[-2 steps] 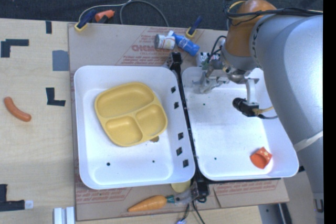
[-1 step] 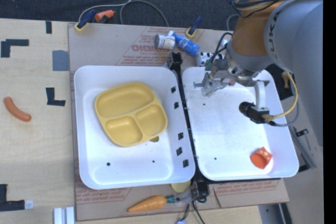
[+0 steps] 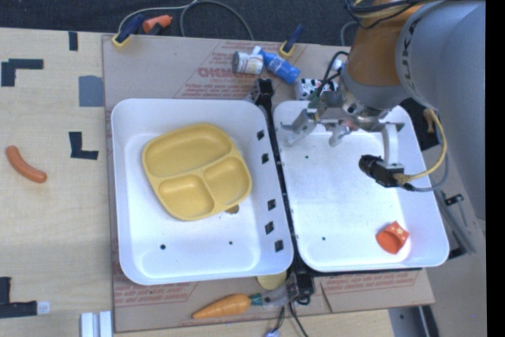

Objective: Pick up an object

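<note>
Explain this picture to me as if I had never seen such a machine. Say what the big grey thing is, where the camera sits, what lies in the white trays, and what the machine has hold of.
The big grey and orange thing is a robot arm, reaching in from the right. At its end is a gripper, two metal fingers for pinching things. The camera is fixed above the bench and looks down at a slant.

On the bench are two shallow white bins side by side. The left bin holds a yellow divided plate. The right bin holds a small orange object in its near right corner. The gripper hangs over the far end of the right bin, well away from that object, and nothing sits between its fingers.

Outside the bins lie a toy carrot at the front, a blue and white bottle at the back, and a toy sausage far left.
</note>
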Controlling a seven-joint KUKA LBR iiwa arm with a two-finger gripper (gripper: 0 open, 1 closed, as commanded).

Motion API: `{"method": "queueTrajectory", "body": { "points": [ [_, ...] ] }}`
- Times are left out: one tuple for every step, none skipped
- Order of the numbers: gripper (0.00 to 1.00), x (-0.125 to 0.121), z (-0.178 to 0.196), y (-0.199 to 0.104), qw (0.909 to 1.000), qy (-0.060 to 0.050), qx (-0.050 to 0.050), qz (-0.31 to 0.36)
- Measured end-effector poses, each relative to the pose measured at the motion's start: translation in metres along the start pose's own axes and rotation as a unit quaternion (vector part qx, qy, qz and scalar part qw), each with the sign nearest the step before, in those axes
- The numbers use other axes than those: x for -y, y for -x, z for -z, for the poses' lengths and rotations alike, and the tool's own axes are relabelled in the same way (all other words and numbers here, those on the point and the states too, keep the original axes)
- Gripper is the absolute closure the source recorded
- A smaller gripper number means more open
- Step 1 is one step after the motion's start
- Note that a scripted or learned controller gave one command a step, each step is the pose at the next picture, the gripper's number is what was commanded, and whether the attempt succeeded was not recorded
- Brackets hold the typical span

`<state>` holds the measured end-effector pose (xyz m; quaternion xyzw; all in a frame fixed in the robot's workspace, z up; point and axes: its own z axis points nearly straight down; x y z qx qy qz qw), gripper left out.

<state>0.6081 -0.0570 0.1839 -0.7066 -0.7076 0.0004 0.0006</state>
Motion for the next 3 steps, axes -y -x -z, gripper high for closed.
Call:
{"method": "queueTrajectory", "body": {
  "points": [
    [0.0,-0.06,-0.049,0.072,1.0,0.0,0.002,-0.002],
    [0.0,-0.062,0.004,0.013,1.0,0.003,-0.001,0.002],
    [0.0,-0.06,0.0,0.017,1.0,0.0,0.0,0.0]
  ]
}}
